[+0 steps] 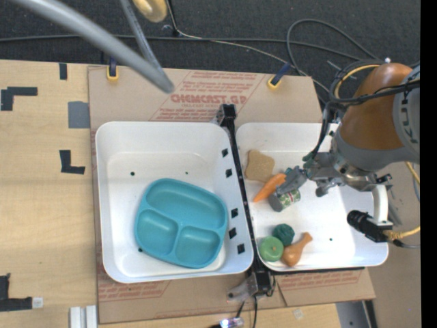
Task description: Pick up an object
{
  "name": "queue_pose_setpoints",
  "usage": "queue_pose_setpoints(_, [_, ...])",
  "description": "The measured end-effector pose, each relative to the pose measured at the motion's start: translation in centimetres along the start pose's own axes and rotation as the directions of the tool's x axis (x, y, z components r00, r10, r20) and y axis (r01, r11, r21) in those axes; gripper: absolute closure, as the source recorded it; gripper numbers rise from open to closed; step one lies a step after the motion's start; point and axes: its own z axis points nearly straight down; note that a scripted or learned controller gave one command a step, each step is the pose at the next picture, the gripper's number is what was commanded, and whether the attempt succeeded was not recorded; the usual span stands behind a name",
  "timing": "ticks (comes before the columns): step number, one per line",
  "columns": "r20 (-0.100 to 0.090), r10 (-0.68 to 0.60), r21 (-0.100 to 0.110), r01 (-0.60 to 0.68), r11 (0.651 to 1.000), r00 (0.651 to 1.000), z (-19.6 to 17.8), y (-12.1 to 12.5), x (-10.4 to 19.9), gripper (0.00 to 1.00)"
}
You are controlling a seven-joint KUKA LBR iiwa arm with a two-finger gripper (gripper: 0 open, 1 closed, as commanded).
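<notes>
KUKA arm (372, 125) reaches into right bin (355, 251) on desk (41, 203), hand (295, 181) low over small can (285, 198). Can: short cylinder, grey metal top, green-and-white label, lying tilted, directly under fingertips. Cannot tell whether fingers spread or pinching can. Orange carrot (268, 188) just left of hand, touching can. Tan bread slice (259, 165) up-left of hand. Green round toy (276, 242) and tan drumstick (297, 249) below hand, apart from it. Teal divided tray (181, 222) in left bin (113, 183), far left of hand.
</notes>
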Motion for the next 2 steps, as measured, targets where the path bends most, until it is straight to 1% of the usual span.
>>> queue_pose_setpoints(1, [0.001, -0.004, -0.013, 0.004, 1.000, 1.000, -0.6, 0.3, 0.0, 0.00])
queue_pose_setpoints(2, [0.001, -0.003, -0.008, 0.003, 1.000, 1.000, 5.4, 1.0, 0.4, 0.00])
